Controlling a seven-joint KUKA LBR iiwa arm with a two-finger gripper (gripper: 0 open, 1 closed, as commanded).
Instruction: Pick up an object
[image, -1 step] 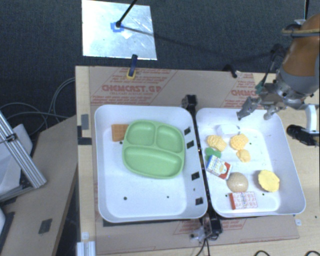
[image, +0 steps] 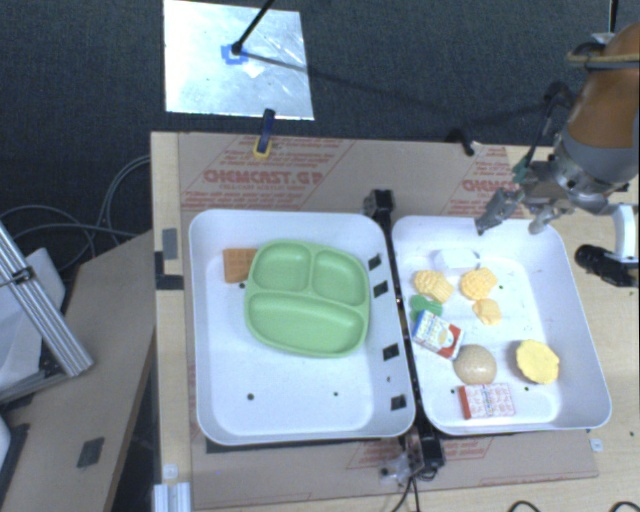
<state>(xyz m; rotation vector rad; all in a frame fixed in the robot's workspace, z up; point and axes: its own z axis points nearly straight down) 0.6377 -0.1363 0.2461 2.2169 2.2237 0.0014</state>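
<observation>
Beneath both bins, board (image: 268, 178) printed CHEMCAST GP, gripper (image: 518, 220) open

My arm enters from the right of the camera view, orange band uppermost, grey wrist below it, tilted down and leftward. My hand (image: 514, 219) hangs at the end with its two fingers (image: 492, 215) spread apart, tips pointing down and left. Nothing sits between the fingers.
</observation>
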